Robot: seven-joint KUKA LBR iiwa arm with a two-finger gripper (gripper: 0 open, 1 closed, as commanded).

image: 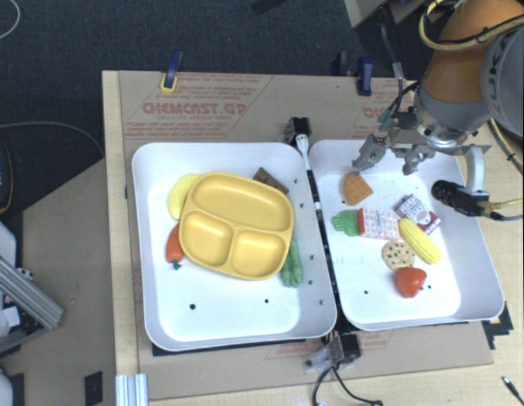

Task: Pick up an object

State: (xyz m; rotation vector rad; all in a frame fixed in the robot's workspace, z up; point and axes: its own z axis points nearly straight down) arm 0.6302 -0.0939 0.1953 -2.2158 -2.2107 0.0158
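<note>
gripper (388,154) open above right bin (473,299), yellow tray (236,225) in left bin (160,294)

The right bin (465,299) is holding most of the loose stuff: an orange wedge-shaped piece (356,188) is lying near the top left, just under the gripper (390,152) — not between its fingers — and a green-topped red-and-white packet (367,222) is sitting lower down. Off to the right, a small red-and-white box (416,211) is lying just above a yellow corn cob (419,240) that's lying at a slant, with a speckled cookie (396,254) touching it and a red tomato (410,282) sitting just below.
</note>
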